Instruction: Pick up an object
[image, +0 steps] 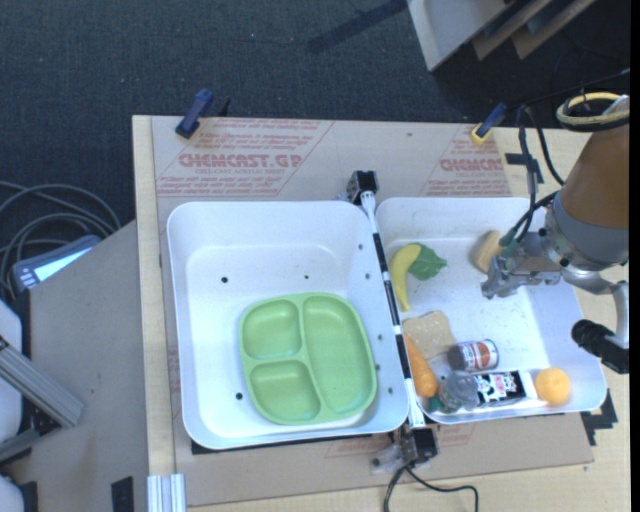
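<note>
A KUKA arm (600, 190) reaches from the right over the right-hand white bin (560, 330), its end effector (503, 280) low near that bin's far wall; whether it is open or closed cannot be told at this angle, and nothing is seen gripped. A tan, rounded object (487, 249) sits just beyond it and appears to touch or nearly touch it. To its left, near the divider between the bins, lie a yellow banana (402, 275) and a green leafy piece (428, 263), touching each other. Bare white floor lies directly under and nearer the camera than the end effector, the clearest room in this bin. Farther toward the near rim the clutter thickens: a beige slice (430, 331), an orange carrot (421, 372) along the divider, a small can (474, 355), a dark packet (497, 387) and an orange fruit (552, 386) in the near right corner. Well to the left, past the divider, the left bin (200, 250) holds a green compartment tray (306, 356), with open floor on its far side. Both bins rest on a board-covered surface (250, 155).
</note>
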